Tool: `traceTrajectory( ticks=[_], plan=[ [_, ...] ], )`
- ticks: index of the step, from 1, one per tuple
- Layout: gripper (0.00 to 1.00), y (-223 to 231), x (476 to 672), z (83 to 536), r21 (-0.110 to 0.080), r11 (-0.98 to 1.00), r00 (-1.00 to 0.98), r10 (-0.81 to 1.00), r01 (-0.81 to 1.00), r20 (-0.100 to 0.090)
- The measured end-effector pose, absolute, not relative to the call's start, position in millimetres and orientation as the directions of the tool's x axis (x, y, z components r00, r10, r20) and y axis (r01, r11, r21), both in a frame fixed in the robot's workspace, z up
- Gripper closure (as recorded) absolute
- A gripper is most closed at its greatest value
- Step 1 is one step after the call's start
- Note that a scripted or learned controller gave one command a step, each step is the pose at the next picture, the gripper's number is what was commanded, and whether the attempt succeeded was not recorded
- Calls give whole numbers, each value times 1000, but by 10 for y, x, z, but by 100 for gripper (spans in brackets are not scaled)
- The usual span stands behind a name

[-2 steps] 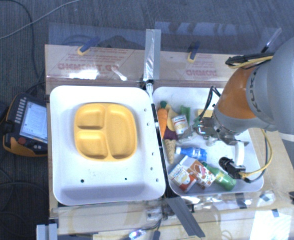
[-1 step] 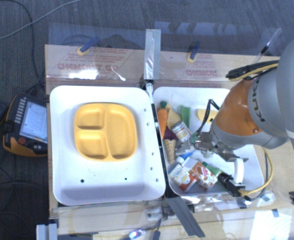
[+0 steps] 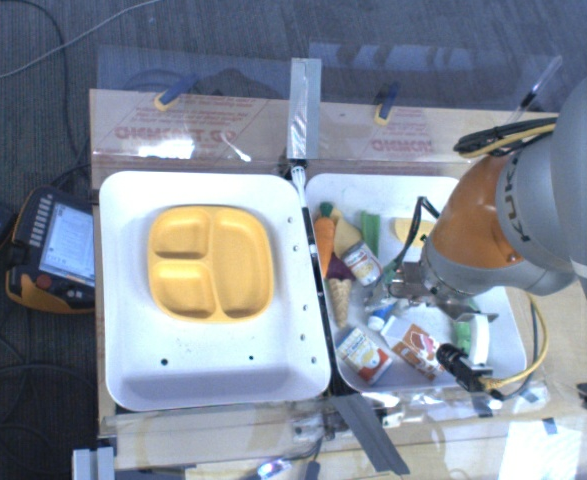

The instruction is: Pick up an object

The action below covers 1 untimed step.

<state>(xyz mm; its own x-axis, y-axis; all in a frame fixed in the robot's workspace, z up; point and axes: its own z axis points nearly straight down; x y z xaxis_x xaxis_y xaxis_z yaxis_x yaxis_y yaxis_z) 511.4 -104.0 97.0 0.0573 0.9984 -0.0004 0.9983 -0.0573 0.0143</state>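
The right bin holds a heap of small things: an orange carrot, a green stick-like piece, a small jar with a dark label, a red and white packet, a brown carton and a white and green tube. My gripper hangs low over the middle of this heap, under the orange wrist band. The arm hides its fingertips.
The left bin holds a yellow divided plate. A teach pendant lies on the floor to the left. Clear plastic guards and cardboard stand behind both bins. A black and yellow cable trails by the right bin's front corner.
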Motion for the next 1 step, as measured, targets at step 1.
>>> traceTrajectory(
  ticks=[1],
  plan=[
    [100, -527, 5628, 1799, -8, -183, 183, 983, 983, -5]
  ],
)
